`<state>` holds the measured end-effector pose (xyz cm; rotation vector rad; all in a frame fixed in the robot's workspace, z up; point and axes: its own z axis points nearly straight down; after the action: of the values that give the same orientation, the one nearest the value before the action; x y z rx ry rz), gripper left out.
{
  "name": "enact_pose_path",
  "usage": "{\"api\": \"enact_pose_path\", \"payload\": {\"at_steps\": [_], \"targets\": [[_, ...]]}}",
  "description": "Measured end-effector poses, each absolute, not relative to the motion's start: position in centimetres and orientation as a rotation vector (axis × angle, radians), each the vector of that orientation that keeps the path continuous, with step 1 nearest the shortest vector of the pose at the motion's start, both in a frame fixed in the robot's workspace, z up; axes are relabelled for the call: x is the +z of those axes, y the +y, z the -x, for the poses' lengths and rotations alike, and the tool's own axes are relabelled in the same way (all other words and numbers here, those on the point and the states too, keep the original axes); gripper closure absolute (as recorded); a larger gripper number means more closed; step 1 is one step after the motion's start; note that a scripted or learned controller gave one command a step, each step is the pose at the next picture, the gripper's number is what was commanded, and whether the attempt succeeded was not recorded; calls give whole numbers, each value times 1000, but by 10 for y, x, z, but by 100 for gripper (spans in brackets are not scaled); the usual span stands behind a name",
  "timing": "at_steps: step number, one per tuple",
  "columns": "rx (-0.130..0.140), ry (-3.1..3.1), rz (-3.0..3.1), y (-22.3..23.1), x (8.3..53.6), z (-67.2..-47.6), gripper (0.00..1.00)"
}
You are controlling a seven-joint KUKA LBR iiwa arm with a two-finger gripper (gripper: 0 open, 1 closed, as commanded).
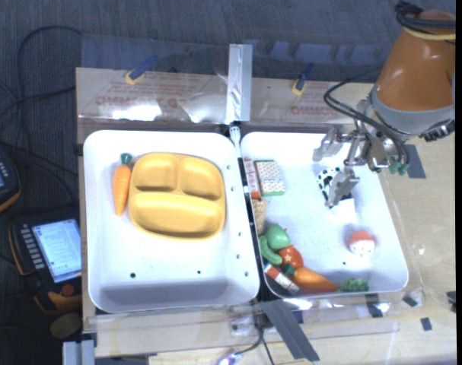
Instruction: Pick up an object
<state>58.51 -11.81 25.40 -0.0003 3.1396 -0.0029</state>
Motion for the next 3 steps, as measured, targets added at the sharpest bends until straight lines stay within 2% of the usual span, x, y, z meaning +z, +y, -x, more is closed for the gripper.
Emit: {"api": "enact_pose_path", "payload": {"at_steps": [1, 2, 3], "targets": [[-3, 3119, 365, -142, 140, -646, 0], [-7, 3099, 444, -201, 90, -635, 0], [-1, 3082, 548, -219, 90, -626, 0]]}}
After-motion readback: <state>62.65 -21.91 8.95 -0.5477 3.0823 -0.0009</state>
